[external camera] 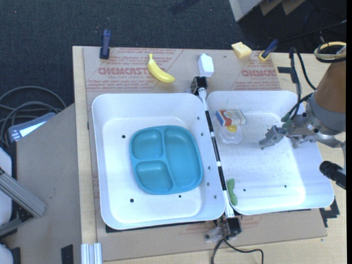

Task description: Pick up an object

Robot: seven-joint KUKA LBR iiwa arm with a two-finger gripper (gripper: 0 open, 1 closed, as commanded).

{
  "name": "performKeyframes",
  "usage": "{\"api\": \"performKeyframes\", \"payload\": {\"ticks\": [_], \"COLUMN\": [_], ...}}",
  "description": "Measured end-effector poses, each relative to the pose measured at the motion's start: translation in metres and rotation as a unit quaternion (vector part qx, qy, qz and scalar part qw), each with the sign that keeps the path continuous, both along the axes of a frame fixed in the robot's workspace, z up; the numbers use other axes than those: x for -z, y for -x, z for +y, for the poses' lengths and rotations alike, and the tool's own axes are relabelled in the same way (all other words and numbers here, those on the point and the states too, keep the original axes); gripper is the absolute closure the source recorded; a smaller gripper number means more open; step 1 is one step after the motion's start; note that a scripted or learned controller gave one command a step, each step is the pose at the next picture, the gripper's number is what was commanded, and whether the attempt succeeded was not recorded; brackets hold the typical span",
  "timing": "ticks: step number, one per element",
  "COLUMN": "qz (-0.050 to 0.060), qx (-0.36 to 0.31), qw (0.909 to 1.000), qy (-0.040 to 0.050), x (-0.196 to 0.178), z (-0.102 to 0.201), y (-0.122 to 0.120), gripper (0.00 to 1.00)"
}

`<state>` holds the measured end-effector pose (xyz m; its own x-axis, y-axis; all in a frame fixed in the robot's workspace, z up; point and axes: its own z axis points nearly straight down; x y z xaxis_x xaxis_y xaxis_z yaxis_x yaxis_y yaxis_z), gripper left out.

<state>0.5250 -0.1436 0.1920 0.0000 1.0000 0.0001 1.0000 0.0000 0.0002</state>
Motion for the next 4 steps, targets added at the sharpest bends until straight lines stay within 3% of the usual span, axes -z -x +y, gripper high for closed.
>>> {"api": "performKeyframes", "payload": {"ticks": [1, 2, 3, 4], "qz": [0.001, -0.001, 0.009, 0.0], "qx": [-0.001, 0.0, -0.001, -0.001], "qw": [1.0, 1.0, 1.0, 1.0], "qy": [-0.0003, 0.0001, 0.0001, -0.0007], "x": [0.082, 0.107, 0.099, 0.007], "z": [0.041, 0.052, 0.05, 0.098], "y": [-0.065, -0.11, -0.106, -0.046], "gripper": [0.0, 0.0, 1.0, 1.0]}}
